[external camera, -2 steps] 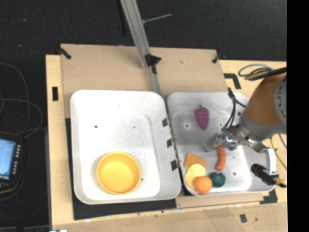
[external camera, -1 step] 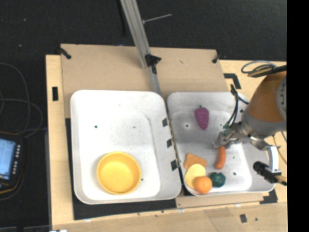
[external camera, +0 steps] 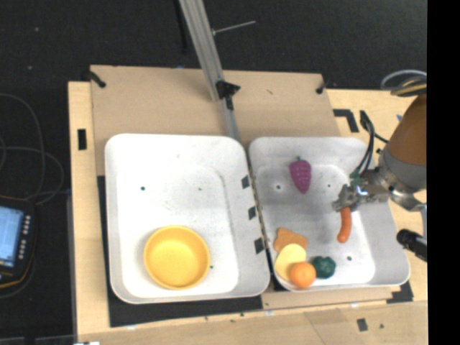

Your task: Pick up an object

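Two white bins top the desk; claw (external camera: 350, 201), grip state indiscernible, sits above a carrot (external camera: 345, 226) — likely light, stiff, slick; best pinched mid-length.

Two white bins (external camera: 176, 192), one yellow bowl (external camera: 177, 256), six toy foods (external camera: 300, 175)

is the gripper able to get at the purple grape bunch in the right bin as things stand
Probably yes. The purple grape bunch lies alone on bare floor of the right bin, nothing touching or covering it. The gripper hangs over the same bin, by the orange carrot, with open space between.
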Controlling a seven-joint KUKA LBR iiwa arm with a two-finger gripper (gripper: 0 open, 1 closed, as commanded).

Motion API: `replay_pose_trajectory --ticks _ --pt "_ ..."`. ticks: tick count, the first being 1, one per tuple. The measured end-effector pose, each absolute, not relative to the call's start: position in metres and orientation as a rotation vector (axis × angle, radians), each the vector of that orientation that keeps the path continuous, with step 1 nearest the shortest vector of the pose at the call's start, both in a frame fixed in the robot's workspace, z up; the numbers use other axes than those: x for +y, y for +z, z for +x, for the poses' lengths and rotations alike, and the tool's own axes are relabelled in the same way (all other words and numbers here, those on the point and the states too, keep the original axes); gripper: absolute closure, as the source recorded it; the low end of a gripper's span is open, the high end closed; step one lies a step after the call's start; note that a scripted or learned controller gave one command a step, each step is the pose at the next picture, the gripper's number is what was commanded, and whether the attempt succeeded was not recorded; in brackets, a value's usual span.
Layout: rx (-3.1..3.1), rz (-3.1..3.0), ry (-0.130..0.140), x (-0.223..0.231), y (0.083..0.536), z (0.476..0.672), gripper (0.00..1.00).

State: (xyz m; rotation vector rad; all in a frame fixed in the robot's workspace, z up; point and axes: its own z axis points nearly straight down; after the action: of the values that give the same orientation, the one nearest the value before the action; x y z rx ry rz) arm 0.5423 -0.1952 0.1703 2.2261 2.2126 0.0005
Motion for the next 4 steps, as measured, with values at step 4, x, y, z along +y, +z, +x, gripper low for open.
replay_pose_trajectory --ticks 4 --pt "2.229 2.216 0.0 -0.095 0.264 0.566 1.0"
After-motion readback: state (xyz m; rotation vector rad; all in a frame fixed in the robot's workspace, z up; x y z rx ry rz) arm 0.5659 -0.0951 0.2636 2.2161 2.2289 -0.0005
